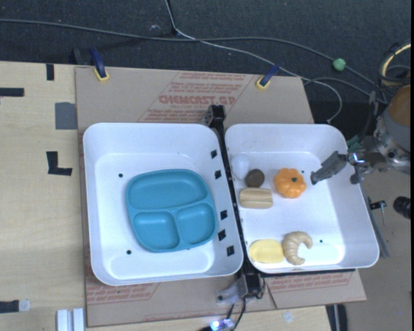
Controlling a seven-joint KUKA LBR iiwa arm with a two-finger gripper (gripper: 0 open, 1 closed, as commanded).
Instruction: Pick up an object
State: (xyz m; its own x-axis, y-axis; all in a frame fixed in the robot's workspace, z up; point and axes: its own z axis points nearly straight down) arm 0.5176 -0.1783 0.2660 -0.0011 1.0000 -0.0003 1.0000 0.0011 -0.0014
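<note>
The right bin (345, 250) holds several toy foods. An orange pumpkin (290, 183) lies near its middle, with a brown ball (254, 178) and a tan bread roll (256, 198) to its left. A yellow lemon (265, 252) and a beige croissant (298, 246) lie by the front wall. My gripper (335, 176) hangs over the bin's right side, just right of the pumpkin and apart from it. It is open, with one dark finger (324, 169) slanting toward the pumpkin and nothing between the fingers.
A blue divided plate (171, 208) lies in the left bin (100, 185). Both bins rest on a cardboard sheet (193, 95) held by clamps at the back. Cables run over the dark floor behind.
</note>
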